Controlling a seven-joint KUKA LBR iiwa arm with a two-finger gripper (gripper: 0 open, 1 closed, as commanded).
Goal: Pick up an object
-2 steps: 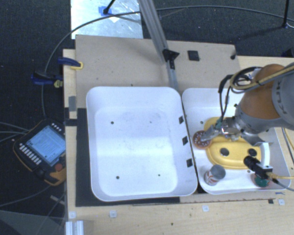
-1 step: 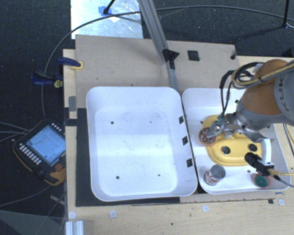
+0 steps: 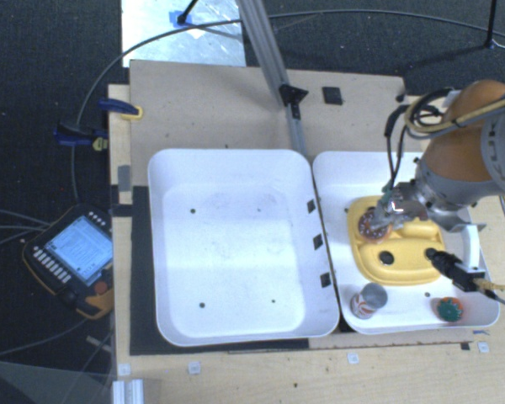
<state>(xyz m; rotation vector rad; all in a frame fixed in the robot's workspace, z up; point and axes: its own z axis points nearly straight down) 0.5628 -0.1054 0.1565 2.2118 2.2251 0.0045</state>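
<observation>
The right bin (image 3: 337, 175) holds a flat yellow object (image 3: 400, 255) with a dark hole in its top. A small brownish round object (image 3: 374, 224) lies at the yellow object's left end. My gripper (image 3: 393, 211) hangs low over that end, right beside the brownish piece and perhaps touching it. The wrist hides the point of contact. A small grey and red cup (image 3: 370, 300) stands near the bin's front wall. At the front right corner sits a green and orange ball (image 3: 450, 310).
The left bin (image 3: 164, 225) lies beside the right one, with black clips along the shared wall. A black part of the arm's fittings (image 3: 451, 269) overhangs the yellow object's right side. A metal pole (image 3: 265, 40) slants in from the back. A teach pendant (image 3: 71, 255) lies off the bench at left.
</observation>
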